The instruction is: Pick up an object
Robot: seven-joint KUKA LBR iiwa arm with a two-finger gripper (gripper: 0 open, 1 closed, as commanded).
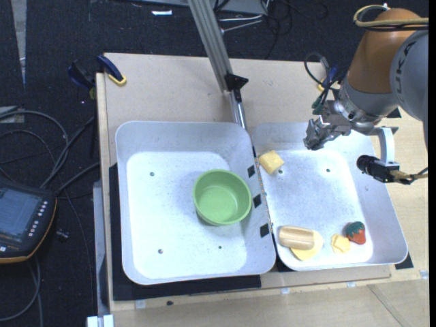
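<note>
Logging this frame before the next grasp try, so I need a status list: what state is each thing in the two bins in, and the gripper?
Green bowl: upright, nothing in it, left bin.
Yellow block: lying free by the right bin's left wall.
Bread roll: lying on a yellow piece.
Strawberry: resting beside a small yellow piece.
Gripper: above the right bin's far edge, holding nothing visible.

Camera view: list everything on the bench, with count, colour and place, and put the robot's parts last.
bins: 2, white, side by side on the bench
bowl: 1, green, middle of the left bin
block: 1, pale yellow, right bin's upper left corner
bread roll: 1, tan, right bin's lower left
small piece: 1, yellow, right bin's lower right
strawberry: 1, red with green top, beside the small piece
handheld screen: 1, dark, left of the bench
arm: 1, grey and orange, from the right
gripper: 1, dark, over the right bin's upper edge
</note>
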